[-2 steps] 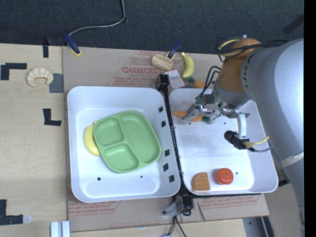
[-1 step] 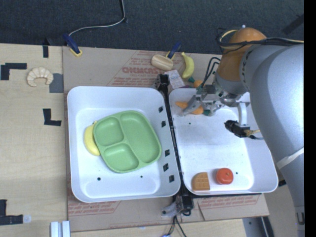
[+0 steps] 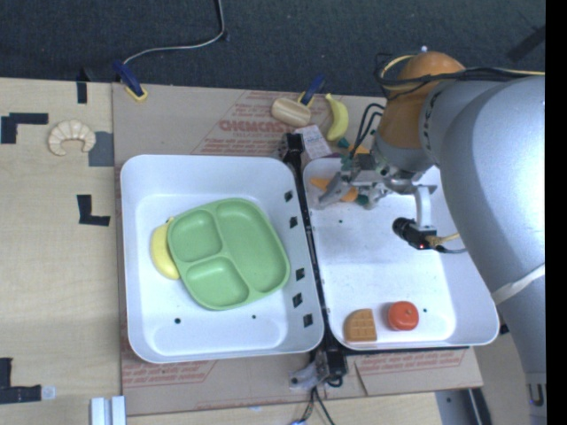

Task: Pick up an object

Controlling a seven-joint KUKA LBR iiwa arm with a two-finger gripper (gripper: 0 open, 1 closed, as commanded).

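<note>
My gripper point(image 3: 344, 189) is low in the far left corner of the right bin point(image 3: 381, 264), close to the wall between the two bins. A small orange piece point(image 3: 353, 196) shows right at its tip; I cannot tell whether it is held. Near the right bin's front edge lie a brown waffle-like piece point(image 3: 361, 324) and a red tomato point(image 3: 403, 315). The left bin point(image 3: 151, 326) holds a green divided plate point(image 3: 228, 252) with a yellow banana point(image 3: 162, 251) partly tucked under its left side.
Behind the bins on the cardboard lie a bread roll point(image 3: 291, 111), a second banana point(image 3: 337, 118) and a small box point(image 3: 312, 140). A croissant point(image 3: 71, 137) sits on the bench at far left. The arm's grey body point(image 3: 496, 166) covers the right bin's far right.
</note>
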